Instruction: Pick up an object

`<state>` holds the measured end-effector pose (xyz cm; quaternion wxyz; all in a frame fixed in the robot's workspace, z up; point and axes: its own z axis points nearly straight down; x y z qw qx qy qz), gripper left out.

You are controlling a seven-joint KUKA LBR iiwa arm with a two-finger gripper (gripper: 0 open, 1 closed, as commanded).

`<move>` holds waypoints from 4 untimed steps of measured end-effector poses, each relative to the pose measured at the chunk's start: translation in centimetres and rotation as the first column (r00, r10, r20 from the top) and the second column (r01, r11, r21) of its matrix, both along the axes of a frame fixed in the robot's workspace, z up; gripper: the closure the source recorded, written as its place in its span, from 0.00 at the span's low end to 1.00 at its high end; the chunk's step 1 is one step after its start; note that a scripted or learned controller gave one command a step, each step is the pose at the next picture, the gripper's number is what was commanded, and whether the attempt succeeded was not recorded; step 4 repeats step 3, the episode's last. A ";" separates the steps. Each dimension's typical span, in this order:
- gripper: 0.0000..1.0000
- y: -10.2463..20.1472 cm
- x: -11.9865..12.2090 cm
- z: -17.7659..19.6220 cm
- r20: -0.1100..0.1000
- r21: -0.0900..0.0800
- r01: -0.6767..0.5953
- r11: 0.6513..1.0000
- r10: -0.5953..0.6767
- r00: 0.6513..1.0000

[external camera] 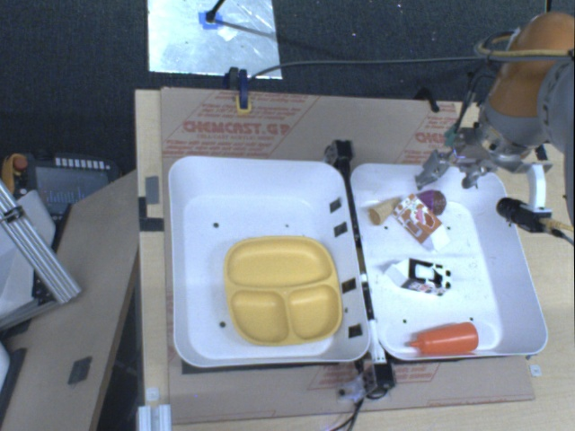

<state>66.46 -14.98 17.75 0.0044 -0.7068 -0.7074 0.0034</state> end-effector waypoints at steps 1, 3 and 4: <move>0.00 0.0 0.3 0.8 0.013 -0.002 -0.002 1.000 0.002 1.000; 0.00 -0.1 0.3 -6.8 0.035 -0.006 -0.004 1.000 0.004 0.999; 0.00 -0.1 0.3 -6.8 0.035 -0.006 -0.004 1.000 0.004 0.999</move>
